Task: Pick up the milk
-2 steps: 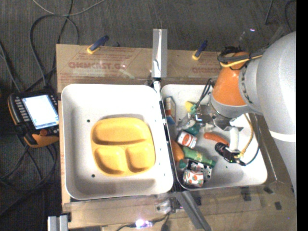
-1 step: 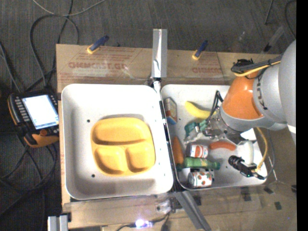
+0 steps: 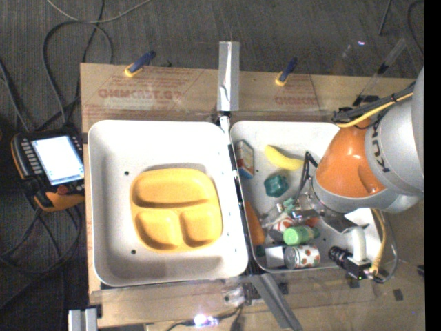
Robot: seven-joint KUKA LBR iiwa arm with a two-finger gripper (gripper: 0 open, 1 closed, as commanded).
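Note:
The right bin (image 3: pixel 242 185) holds a jumble of small items. A white and red pack (image 3: pixel 281 221), possibly the milk, lies near the bin's middle, partly hidden by the gripper. My gripper (image 3: pixel 296 205) hangs below the orange wrist band (image 3: pixel 348 167), low over this pack and beside a green cylinder (image 3: pixel 298 235). Clutter and the wrist hide its tips. A small printed carton (image 3: pixel 244 158) leans against the bin's left wall.
Around the gripper lie a yellow banana (image 3: pixel 282 157), a teal piece (image 3: pixel 275 183), a printed can (image 3: pixel 302 256), a white item (image 3: pixel 273 254) and an orange carrot (image 3: pixel 253 227). The left bin (image 3: pixel 103 185) holds a yellow divided tray (image 3: pixel 178 207).

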